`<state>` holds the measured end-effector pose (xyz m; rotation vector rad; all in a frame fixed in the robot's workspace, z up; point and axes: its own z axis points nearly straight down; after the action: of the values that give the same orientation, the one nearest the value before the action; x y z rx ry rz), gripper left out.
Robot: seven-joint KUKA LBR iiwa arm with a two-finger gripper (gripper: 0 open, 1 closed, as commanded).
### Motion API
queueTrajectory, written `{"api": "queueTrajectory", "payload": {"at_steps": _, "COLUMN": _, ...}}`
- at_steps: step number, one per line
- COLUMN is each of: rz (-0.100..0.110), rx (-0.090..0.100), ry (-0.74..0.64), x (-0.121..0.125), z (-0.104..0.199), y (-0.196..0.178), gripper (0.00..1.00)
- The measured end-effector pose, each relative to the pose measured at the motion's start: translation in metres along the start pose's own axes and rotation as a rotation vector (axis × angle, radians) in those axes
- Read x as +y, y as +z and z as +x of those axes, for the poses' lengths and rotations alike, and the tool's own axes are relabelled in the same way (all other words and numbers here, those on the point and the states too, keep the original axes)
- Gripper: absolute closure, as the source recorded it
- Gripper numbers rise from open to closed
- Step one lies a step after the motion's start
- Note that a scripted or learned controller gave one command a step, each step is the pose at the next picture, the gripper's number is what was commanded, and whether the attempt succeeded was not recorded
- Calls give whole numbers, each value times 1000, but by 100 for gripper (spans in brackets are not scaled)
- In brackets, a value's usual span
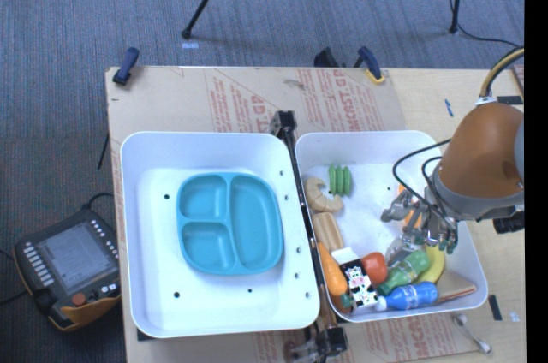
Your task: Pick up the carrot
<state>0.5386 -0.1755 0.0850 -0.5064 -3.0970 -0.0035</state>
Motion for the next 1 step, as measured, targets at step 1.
{"api": "queueTrajectory", "payload": {"at_steps": 1, "rz": 1, "rx": -2, "ry": -65, "x": 28, "z": -25, "y": 0, "gripper": 0}}
